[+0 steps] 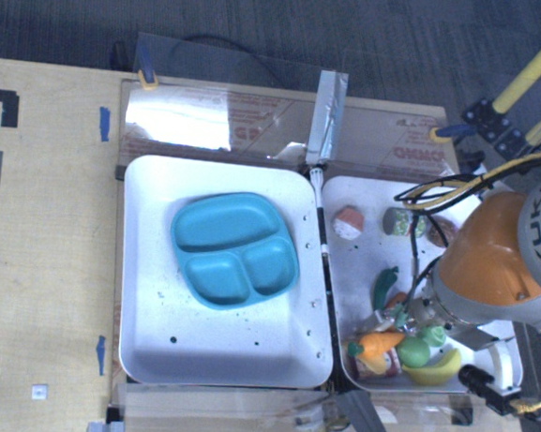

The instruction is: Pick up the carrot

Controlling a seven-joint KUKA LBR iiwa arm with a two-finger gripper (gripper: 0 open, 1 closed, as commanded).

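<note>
The arm hangs over the right bin [350, 293] with its hand [419, 317] low beside the carrot [379, 343], which lies among toy food near the front wall, so this looks like the approach; whether the hand is spread I cannot tell, and next it must close squarely on the carrot.

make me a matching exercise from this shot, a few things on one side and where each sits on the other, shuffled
Things:
1. blue divided plate
2. carrot
3. red and white round item
4. dark green vegetable

Places:
A. near corner of the right bin, in the pile beside the green and yellow pieces
B. middle of the left bin
C. far end of the right bin, close to the divider
D. middle of the right bin, just beyond the pile

Pairs: 1-B, 2-A, 3-C, 4-D
</note>
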